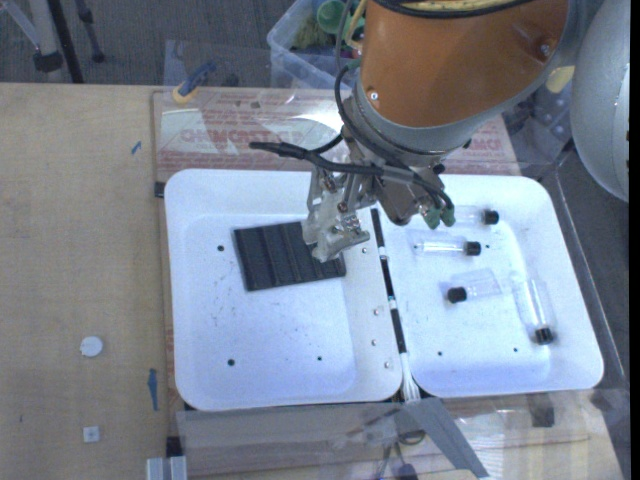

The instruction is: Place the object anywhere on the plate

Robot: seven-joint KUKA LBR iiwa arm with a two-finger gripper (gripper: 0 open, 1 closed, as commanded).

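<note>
A dark ribbed rectangular plate [280,258] lies flat in the left white bin [200,298], towards its back. My gripper [333,236] hangs over the plate's right end, low and close to it. The big orange wrist above hides part of it, and I see nothing clearly held in it. Three clear vials with black caps lie in the right bin [480,363]: one vial [445,248] near the divider, a second vial [470,290] in the middle, and a third vial [533,310] at the right.
A small black cap-like piece [490,217] sits at the back of the right bin. The ridge between the bins [392,308] runs just right of the gripper. A clear box of clutter [315,23] stands behind the bins. Wooden bench lies to the left.
</note>
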